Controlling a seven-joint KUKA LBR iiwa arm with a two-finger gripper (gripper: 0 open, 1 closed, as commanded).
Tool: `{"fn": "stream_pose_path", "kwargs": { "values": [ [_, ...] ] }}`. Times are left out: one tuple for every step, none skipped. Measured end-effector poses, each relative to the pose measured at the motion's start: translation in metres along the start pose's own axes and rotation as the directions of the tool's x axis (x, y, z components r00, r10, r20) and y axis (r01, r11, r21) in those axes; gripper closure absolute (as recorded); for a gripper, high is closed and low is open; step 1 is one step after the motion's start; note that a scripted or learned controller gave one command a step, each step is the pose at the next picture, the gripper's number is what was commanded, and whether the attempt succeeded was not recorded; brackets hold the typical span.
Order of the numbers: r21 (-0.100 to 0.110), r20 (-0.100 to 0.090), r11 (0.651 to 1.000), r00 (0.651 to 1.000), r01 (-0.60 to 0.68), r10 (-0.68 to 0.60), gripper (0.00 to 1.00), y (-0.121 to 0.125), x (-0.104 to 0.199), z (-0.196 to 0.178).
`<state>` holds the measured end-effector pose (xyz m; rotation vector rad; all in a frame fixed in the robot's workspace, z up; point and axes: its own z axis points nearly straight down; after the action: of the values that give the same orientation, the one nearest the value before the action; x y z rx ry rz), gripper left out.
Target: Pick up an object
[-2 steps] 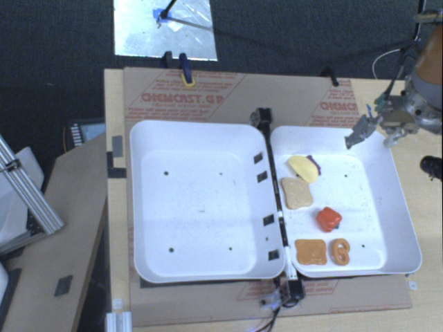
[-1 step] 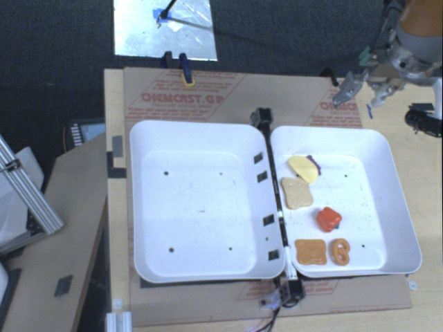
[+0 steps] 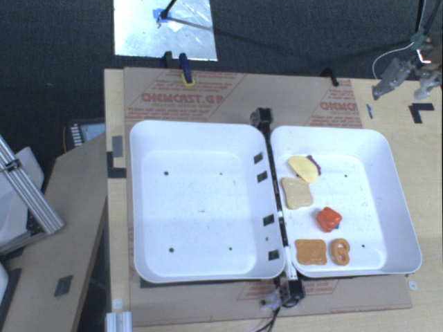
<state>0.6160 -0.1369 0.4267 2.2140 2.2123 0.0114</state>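
The gripper (image 3: pixel 407 71) sits off past the right bin (image 3: pixel 394 178), can't tell its grip state. Toy foods like the red pepper (image 3: pixel 329 218) lie untouched inside.

left bin (image 3: pixel 197 199) | silver sheet (image 3: pixel 166 19) | blue clamp (image 3: pixel 185 66)

Robotics lab test cell. Two white bins (image 3: pixel 201 206) sit side by side on a printed cardboard sheet (image 3: pixel 208 92) clamped to the plywood table (image 3: pixel 83 206). Aluminium extrusion (image 3: pixel 28 192) left of the bins; cables (image 3: pixel 277 43) cross dark carpet behind them.
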Motion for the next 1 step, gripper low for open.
{"fn": "stream_pose_path", "kwargs": {
  "values": [
    [-0.004,0.005,1.000,1.000,-0.002,0.002,0.00,-0.0131,-0.0499,-0.1172]
  ]
}}
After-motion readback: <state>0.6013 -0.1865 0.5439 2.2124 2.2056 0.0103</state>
